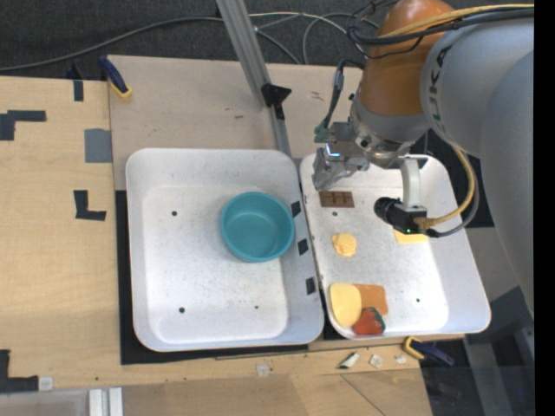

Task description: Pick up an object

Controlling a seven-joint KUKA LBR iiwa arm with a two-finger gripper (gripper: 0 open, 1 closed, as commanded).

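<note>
- The gripper (328,170) hangs low over the far-left corner of the right bin (451,306), just inside the rim that meets the left bin (156,232)
- Finger state cannot be told from this slanted view: the tips merge into one grey mass, and nothing is seen between them
- The step in hand is judged to be the approach; no object is lifted
- The nearest candidate is the brown chocolate bar (337,199), lying flat just beside the tips on their near side, close to the left wall of the right bin
- Other candidates in the right bin: a small yellow piece (344,244) near the middle of the left wall; a yellow slice (344,302), an orange slab (373,296) and a red piece (369,322) packed together at the near-left corner
- A teal bowl (257,225) sits upright in the left bin, toward its right wall
- The next move is judged to call for a short shift toward the near edge, then a straight descent with the fingers astride the bar
- Risk: the bar is thin and flat, so the tips may slide over it
- Room: the left wall and far rim crowd the gripper on two sides; the bin floor is open toward the right wall and near-right corner
- A black fitting with a green light (396,214) on the arm rides low over the bin centre
</note>
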